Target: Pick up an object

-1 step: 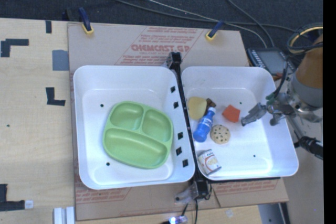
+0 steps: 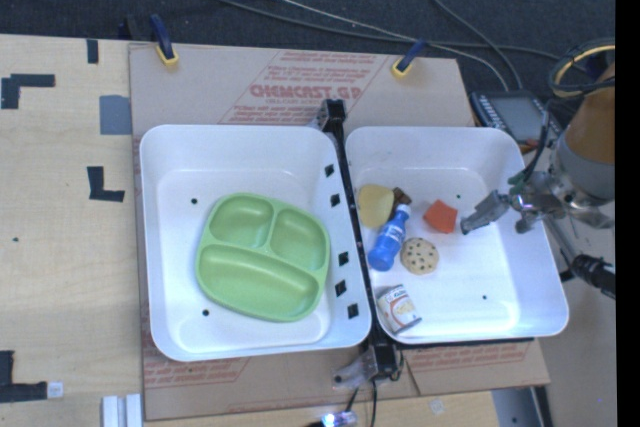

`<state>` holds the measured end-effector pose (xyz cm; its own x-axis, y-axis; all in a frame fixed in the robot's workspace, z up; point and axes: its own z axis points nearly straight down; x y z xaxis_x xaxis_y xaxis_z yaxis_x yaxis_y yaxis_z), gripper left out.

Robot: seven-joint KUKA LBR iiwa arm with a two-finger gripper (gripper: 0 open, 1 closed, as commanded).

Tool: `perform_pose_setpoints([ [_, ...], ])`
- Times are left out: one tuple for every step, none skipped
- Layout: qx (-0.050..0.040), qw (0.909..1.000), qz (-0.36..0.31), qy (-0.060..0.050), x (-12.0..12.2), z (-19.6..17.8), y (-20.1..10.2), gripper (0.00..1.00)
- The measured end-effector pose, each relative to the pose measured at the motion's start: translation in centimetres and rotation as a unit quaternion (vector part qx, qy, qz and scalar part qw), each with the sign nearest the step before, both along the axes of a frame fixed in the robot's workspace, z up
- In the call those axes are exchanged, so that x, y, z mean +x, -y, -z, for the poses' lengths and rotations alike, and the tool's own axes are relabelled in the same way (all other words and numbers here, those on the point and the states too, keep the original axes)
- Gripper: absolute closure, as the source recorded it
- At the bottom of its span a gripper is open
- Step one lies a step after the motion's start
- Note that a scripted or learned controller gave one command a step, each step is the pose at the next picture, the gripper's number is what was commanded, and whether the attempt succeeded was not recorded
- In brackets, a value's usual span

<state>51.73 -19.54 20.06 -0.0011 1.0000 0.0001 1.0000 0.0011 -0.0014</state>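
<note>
From my station I see the end effector (image 2: pixel 478 218) low over the right bin (image 2: pixel 520 310), near that bin's right wall, pointing left toward the objects. Its fingers look drawn together or nearly so, with nothing between them; I log it as closed and empty.

Candidate objects all sit in the left half of the right bin: a red block (image 2: pixel 440 216) just beside the fingertips, a cookie (image 2: pixel 419 256) below it, a blue bottle (image 2: pixel 388 239) lying at a slant, a yellow object (image 2: pixel 375 204) touching the bottle's cap end, and a small carton (image 2: pixel 399 308) near the front wall. The left bin (image 2: pixel 165 215) holds a green divided plate (image 2: pixel 264 256).

Risks as I judge them:
- With the fingers together, a descent onto the red block would press or shove it rather than straddle it. They need to part first.
- The block lies close to the cookie and the bottle. A wide approach could clip either and scatter the cluster.
- The bottle, lying on its side, would likely roll if nudged.
- The cookie is flat against the bin floor, so the fingers could skid over it.
- The arm works close to the right wall, where contact is possible.
</note>
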Motion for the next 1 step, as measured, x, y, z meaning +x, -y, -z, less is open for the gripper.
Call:
perform_pose_setpoints([
  [0.0008, 1.0000, 0.000, -0.003, 0.17, 6.42, -0.10, 0.00],
])
